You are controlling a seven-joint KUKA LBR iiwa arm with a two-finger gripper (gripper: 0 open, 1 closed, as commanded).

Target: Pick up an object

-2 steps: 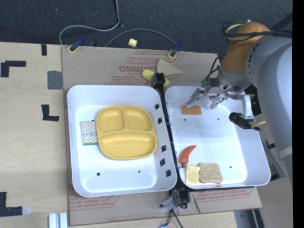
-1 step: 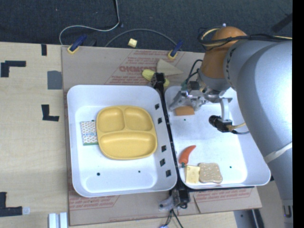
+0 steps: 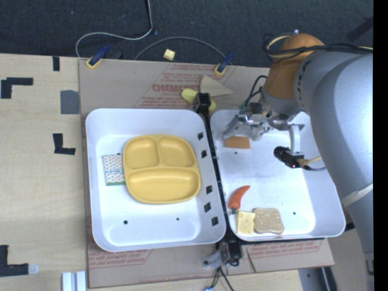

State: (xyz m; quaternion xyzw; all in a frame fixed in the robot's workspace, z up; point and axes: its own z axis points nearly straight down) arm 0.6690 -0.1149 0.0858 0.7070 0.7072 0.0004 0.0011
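Bent low from the right into the right bin (image 3: 315, 220). Gripper (image 3: 237, 132) just above a brown block (image 3: 237, 142); grip impossible to tell.

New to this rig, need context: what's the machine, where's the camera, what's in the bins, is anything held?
It is one grey robot arm with an orange band, reaching in from the right; the single camera looks down at a slant. Its gripper hangs over the right white bin, just above a small brown block; whether it grips it cannot be told. That bin also holds a red-orange chilli-shaped toy, a pale yellow square piece and a tan bread-like slice. The left white bin holds a yellow divided plastic tray and a small patterned card.
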